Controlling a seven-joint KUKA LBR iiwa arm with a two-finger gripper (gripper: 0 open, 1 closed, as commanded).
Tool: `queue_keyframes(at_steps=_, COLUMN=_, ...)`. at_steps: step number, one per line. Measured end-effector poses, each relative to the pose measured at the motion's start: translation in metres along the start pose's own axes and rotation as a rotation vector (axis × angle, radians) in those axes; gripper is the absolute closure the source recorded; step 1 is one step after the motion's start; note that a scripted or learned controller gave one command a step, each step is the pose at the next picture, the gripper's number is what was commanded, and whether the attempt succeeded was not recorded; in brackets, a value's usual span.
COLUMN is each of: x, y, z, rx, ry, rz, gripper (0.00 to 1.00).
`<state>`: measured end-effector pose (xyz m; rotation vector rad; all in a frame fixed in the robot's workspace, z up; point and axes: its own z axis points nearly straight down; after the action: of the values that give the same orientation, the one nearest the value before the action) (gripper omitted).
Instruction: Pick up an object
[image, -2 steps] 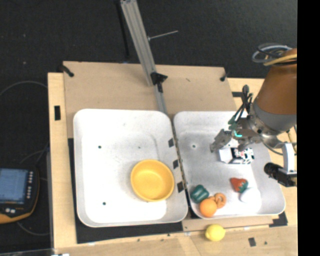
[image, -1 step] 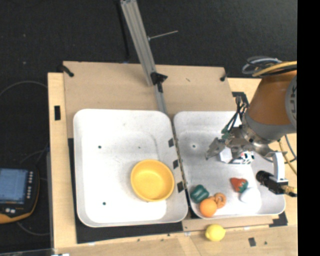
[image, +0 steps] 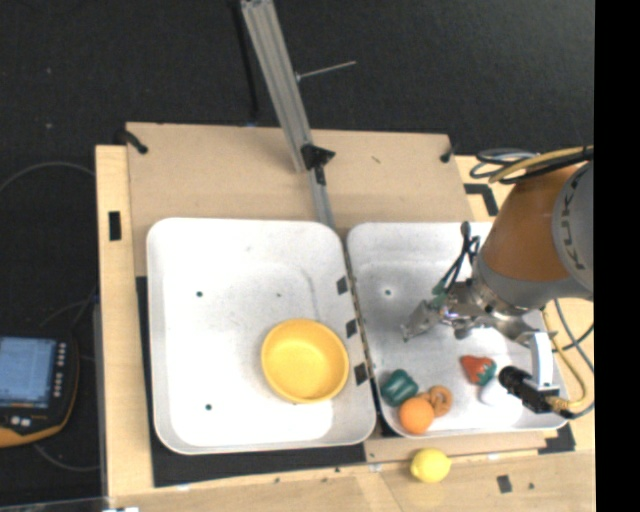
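Note:
My gripper (image: 420, 322) hangs over the middle of the right bin (image: 400, 250), at the end of the grey and orange arm (image: 530, 250) that reaches in from the right. Along that bin's front wall lie a small green object (image: 399, 384), an orange ball (image: 416, 415) and a brownish piece (image: 439, 400) touching the ball. A red object with a green end (image: 478, 369) lies just right of them. The gripper stands above and behind these, apart from all of them. A yellow bowl (image: 305, 360) sits upright in the left bin (image: 200, 270), near its front right corner.
A yellow lemon (image: 430, 465) lies on the bench outside the bins, in front of the right one. A slanted metal rail (image: 285, 90) runs from the top down to the gap between the bins. A handheld pendant (image: 30, 385) sits far left.

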<state>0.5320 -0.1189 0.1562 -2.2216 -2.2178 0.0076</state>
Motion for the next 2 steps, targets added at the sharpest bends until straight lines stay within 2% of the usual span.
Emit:
queue_keyframes(at_steps=1, x=-0.002, y=-0.001, z=0.053, rx=-0.001, ry=0.000, rz=0.000, gripper=0.00)
queue_keyframes(at_steps=2, x=-0.001, y=0.002, z=0.039, rx=-0.010, ry=0.003, rz=0.005, gripper=1.00)
